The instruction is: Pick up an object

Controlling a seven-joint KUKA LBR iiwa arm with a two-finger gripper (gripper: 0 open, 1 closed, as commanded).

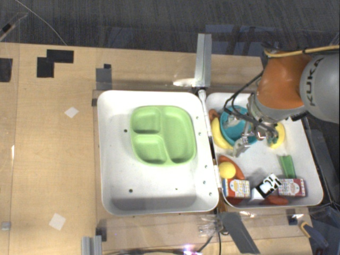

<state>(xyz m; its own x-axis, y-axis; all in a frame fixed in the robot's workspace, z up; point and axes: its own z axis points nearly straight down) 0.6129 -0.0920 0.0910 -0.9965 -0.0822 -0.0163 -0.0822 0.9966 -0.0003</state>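
Gripper [254, 137] hangs low in the right bin [311, 158], right of the green tray [162, 134], seemingly over a teal cup [232, 126]; its state I cannot tell. Descend squarely, straddling the cup's rim before closing.

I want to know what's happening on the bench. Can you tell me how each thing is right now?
Green tray: lying flat in the left bin, right way up.
Tool: hanging low in the right bin.
Teal cup: on the yellow plate.
Two small cartons: lying down.
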